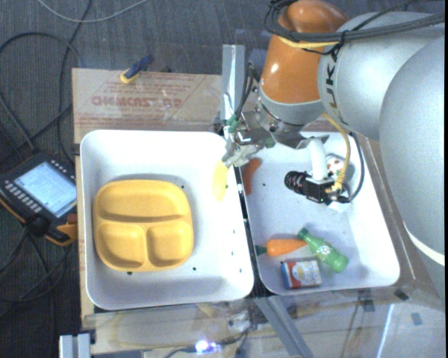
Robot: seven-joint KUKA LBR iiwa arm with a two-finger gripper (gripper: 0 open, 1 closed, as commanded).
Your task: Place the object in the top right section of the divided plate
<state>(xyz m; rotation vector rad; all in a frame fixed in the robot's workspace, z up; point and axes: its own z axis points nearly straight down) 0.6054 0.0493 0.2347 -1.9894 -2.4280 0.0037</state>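
A yellow divided plate [99, 216] lies in the left bin [134, 289], with one long section on its far side and two smaller ones on its near side. My gripper [234, 155] hangs over the wall between the two bins, at the left bin's far right corner. A small pale yellow object [220, 183] sits just below and left of the gripper, over the left bin's right edge and to the right of the plate. Whether it is held or resting on the bin I cannot tell. A reddish-orange piece [250, 172] lies right beside the gripper in the right bin [373, 271].
In the right bin's near part lie an orange carrot [284, 247], a green bottle [325, 250] and a small can [302, 273]. A cardboard sheet [149, 103] lies behind the left bin. A teach pendant [37, 192] rests off its left side.
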